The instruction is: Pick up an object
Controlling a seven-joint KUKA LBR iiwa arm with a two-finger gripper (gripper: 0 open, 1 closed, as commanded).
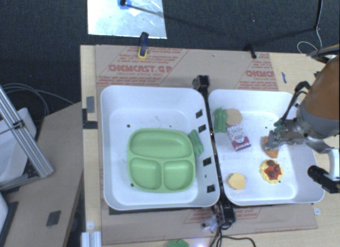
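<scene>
Jaws (272,144): low in the right bin (255,198) over a small orange item (272,152) at its right side, their state impossible to tell, the tips merging with that item. Risk: a poorly centred descent may nudge the orange item toward the red-and-yellow piece (272,171) just nearer, or close on nothing. Obscured: arm cut off at the right; the orange item's shape unclear; green tray (160,160) in the left bin (114,150), well apart.
</scene>
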